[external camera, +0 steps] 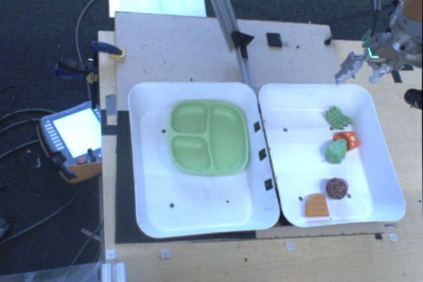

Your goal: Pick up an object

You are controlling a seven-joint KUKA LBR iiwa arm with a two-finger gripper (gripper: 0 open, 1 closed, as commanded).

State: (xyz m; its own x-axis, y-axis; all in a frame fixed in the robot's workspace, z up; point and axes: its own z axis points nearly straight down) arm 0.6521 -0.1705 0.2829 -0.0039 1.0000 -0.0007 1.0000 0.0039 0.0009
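The right bin (291, 109) holds several small objects along its right side: a green leafy piece (338, 117), a red-orange piece (348, 139), a light green lump (335, 152) touching it, a dark brown round piece (337, 188) and an orange wedge (316, 206). My gripper (362, 71) hangs above the bench just beyond the right bin's far right corner, away from all the objects. Its two fingers stand apart, open, with nothing between them.
The left bin (152, 208) holds a green divided plate (209, 137). A slanted metal pole (221, 0) ends in a clamp near the bins' far edge. A small black block (274, 40) lies on the bench. A handheld pendant (73, 142) sits on the floor at left.
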